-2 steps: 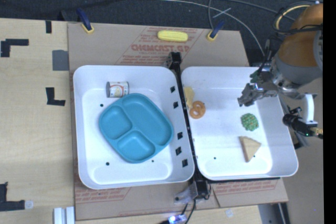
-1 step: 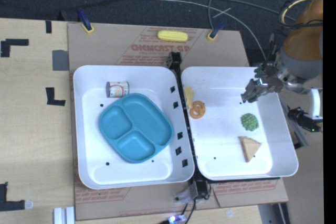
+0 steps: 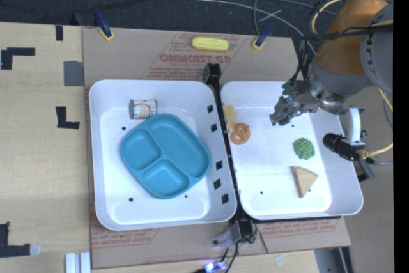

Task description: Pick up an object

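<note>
The right bin [image 3: 332,201] holds a pretzel-shaped orange ring [image 3: 240,133] and a yellow piece [image 3: 229,116] by its left wall. A green knobbly ball [image 3: 304,149] and a tan wedge [image 3: 304,180] lie toward its right side. My gripper [image 3: 282,113] hangs over the bin's upper middle, above and left of the green ball, right of the ring. Nothing shows between its fingers.
The left bin [image 3: 102,137] carries a blue divided tray [image 3: 165,155] and a small can [image 3: 142,109] lying on its side. A yellow corn-like item [image 3: 209,44] rests on the cardboard behind the bins. Cables trail behind the arm at upper right.
</note>
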{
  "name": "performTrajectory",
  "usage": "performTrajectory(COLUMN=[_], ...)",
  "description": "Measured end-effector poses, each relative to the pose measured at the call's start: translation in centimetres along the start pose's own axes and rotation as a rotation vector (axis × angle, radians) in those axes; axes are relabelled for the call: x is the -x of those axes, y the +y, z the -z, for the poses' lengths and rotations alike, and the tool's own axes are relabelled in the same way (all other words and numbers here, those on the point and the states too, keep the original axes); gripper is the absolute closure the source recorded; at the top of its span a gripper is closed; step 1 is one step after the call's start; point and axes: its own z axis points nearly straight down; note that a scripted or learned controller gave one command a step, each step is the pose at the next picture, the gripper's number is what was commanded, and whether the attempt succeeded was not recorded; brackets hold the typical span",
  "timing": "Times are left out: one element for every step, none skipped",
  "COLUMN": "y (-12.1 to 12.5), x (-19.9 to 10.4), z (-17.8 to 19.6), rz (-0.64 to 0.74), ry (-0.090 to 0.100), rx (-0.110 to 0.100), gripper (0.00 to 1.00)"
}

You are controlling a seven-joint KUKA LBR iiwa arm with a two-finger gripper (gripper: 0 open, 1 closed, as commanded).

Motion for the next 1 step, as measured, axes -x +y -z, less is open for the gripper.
performTrajectory(y=[0.52], x=[-5.89], z=[0.97], rz=[0.002], ry=[0.001], rx=[0.002], gripper=[1.0])
